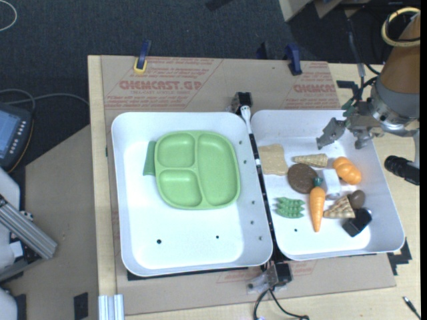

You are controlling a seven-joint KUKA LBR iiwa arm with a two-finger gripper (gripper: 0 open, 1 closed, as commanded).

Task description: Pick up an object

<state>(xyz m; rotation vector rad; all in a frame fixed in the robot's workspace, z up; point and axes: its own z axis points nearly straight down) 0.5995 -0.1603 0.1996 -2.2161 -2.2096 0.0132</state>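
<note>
1. Camera view: the arm (400,79) reaches in from the right and its gripper (347,133) hangs over the upper part of the right bin (293,245), above bare white floor, with the heap of toy food lower down in that bin.
2. The gripper's two dark fingers (328,136) look spread apart with nothing between them; it has hold of nothing.
3. Step in hand, as I judge it: the approach. No object is lifted yet, and all of them lie on the bin floor.
4. Things to pick from, all in the right bin: a tan cracker (271,159) at the left, a cone (311,159) just beside it, a brown disc (302,177), a small orange fruit (347,171), a carrot (317,207) lying lengthwise, green pea pods (289,207), a wedge (339,208) and a black block (357,221).
5. The cone and the orange fruit lie nearest the gripper, just below it. The fruit is rounded and stands a little apart from its neighbours, so it looks the easier grasp.
6. The next move calls for shifting over the chosen piece, descending with the fingers either side, and closing; crowding round the disc and carrot could foul a finger.
7. The left bin (133,232) holds a green divided plate (197,169).
</note>
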